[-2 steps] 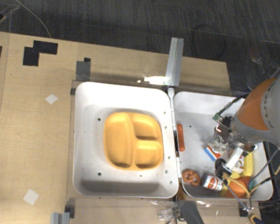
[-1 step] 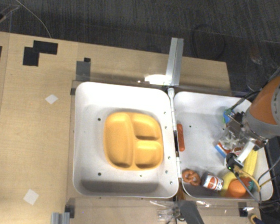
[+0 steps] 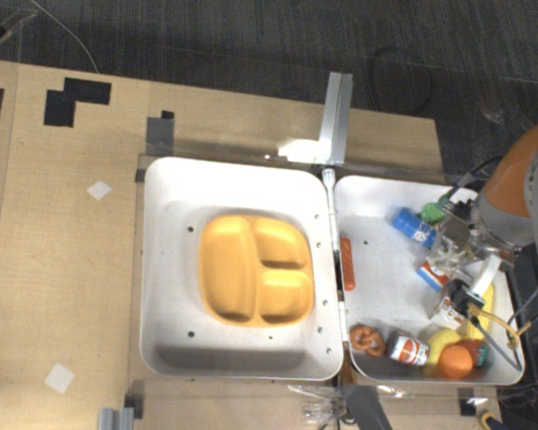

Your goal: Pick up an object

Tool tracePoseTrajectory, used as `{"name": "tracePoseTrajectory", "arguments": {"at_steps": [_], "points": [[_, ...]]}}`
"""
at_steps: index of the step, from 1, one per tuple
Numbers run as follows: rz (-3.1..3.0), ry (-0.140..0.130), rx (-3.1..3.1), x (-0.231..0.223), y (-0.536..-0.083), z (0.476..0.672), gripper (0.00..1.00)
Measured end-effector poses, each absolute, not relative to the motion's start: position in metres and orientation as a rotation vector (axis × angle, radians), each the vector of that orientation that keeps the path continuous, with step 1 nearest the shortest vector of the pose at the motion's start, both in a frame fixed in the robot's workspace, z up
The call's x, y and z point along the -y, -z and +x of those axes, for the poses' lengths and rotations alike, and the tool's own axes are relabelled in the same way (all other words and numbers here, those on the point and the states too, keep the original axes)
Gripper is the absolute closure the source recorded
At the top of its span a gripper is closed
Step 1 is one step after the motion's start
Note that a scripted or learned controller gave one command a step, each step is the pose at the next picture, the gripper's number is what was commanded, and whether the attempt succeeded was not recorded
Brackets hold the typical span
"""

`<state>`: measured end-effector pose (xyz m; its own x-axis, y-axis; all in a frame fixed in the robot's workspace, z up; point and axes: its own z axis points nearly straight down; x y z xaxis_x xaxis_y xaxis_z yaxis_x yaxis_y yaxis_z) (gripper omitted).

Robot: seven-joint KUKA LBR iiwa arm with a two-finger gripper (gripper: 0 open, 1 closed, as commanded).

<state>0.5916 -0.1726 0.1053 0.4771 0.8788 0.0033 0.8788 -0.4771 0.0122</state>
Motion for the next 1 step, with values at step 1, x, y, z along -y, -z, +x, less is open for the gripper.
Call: {"name": "tracePoseTrajectory", "arguments": {"at_steps": [1], "points": [[2.962, -0.001, -1.044, 0.1646, -0.1708, 0.5962, 1.00]]}}
